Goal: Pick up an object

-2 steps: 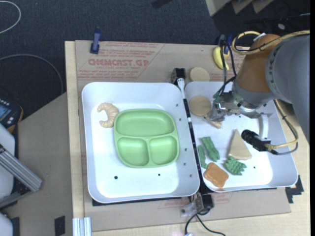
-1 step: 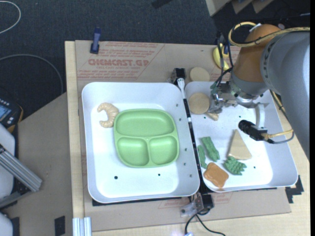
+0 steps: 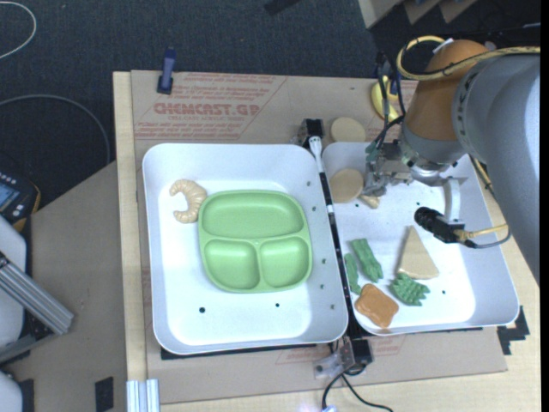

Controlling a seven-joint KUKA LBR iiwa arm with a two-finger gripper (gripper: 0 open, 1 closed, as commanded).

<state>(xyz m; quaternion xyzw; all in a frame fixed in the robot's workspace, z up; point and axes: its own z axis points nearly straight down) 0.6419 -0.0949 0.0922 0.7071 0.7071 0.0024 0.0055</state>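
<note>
Your gripper [image 3: 375,181], its opening impossible to tell, hovers low at the right bin's [image 3: 493,303] far left corner beside a flat tan disc [image 3: 346,184], while smooth green pods [image 3: 367,258] and a wedge [image 3: 417,257] lie nearer you.

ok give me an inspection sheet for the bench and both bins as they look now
surface: bench with printed board; left bin and right bin side by side
job's things: right bin holds tan disc, green beans, wedge, orange piece, green leaf; left bin holds croissant
clutter: green tray in left bin; second disc and blue clip on the board
grippers: pincer low over right bin's far end, beside tan disc; nothing seen between its fingers
cables: yellow loop on arm; black cable at near edge
surroundings: dark floor
</note>
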